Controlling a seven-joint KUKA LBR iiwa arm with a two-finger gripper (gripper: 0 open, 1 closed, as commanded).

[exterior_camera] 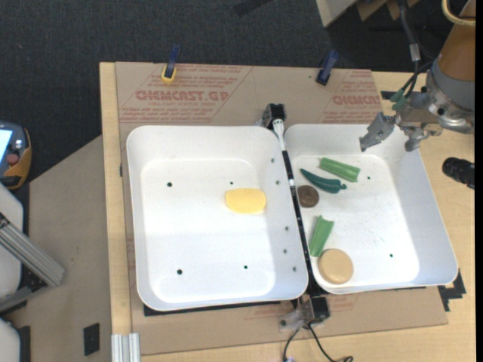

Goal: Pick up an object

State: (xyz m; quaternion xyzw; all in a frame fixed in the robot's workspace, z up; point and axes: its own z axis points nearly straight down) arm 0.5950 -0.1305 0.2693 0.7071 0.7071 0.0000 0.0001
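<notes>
Small, light toy-food pieces, probably smooth plastic: light green piece (339, 169) and dark green pod (323, 180) toward the far edge of the right bin (423, 225), best pinched across the narrow width (round brown disc (307, 196) likelier to slip). Gripper (392, 136) above the bin's far edge, fingers spread, pinching nothing; arm cut off at the right, fingertips hard to make out.

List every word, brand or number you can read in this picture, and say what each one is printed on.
"CHEMCAST GP", in red, on the brown paper-faced board under the bins, behind the left bin.
A second red print of the same style on the board behind the right bin: cut off by the arm, reads roughly "CHEMCAS".
Smaller red lines above and below both prints: too small to read.
</notes>
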